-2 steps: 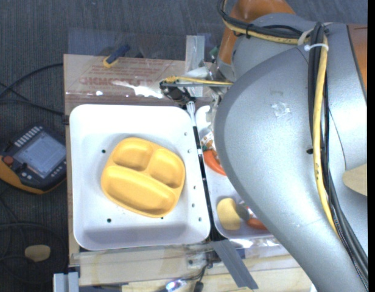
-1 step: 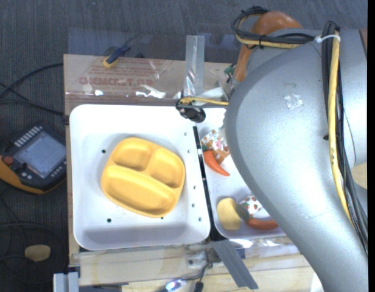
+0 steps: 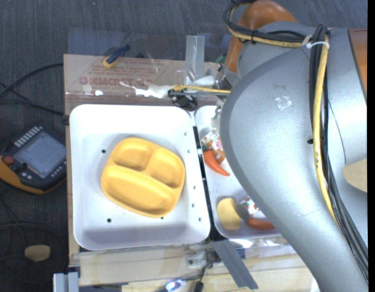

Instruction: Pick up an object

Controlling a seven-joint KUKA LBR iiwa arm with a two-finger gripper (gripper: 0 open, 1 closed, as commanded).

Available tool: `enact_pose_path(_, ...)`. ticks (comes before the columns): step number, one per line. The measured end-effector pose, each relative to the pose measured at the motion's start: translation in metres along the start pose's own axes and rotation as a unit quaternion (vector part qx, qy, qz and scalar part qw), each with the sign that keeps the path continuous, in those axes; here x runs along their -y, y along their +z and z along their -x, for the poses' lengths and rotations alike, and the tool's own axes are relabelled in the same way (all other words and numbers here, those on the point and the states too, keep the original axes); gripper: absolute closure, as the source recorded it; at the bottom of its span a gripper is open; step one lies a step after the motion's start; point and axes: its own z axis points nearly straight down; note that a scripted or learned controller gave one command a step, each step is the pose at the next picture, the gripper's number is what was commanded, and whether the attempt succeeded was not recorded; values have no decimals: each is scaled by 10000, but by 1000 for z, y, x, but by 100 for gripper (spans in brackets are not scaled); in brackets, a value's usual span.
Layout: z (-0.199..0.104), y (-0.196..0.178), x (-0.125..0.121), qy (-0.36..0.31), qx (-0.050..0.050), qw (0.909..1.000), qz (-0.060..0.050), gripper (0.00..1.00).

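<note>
Over the bin on the view's right (image 3: pixel 207 119), the grey arm (image 3: pixel 285 163) spreads wide and covers most of the contents, so whether the gripper under it is spread or closed cannot be told. Well off to the view's left of the arm, the other bin (image 3: pixel 84 224) holds a yellow divided dish (image 3: pixel 143 175), lying flat with its long axis on a slant. Much nearer, just at the arm's edge, sit a yellow lump (image 3: pixel 229 213), a red-orange strip (image 3: pixel 215 163) pointing down towards the divider, and a reddish piece (image 3: pixel 259 224) partly under the arm. These near pieces look the likelier targets, needing little sideways travel.
</note>
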Motion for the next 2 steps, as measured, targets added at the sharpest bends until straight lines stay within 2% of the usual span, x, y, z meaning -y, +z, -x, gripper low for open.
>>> enact_pose_path(1, 4, -19, 19, -23, -1, 10000, -2, 100)
enact_pose_path(2, -1, -1, 28, -1760, 13, 9844, 23, 100)
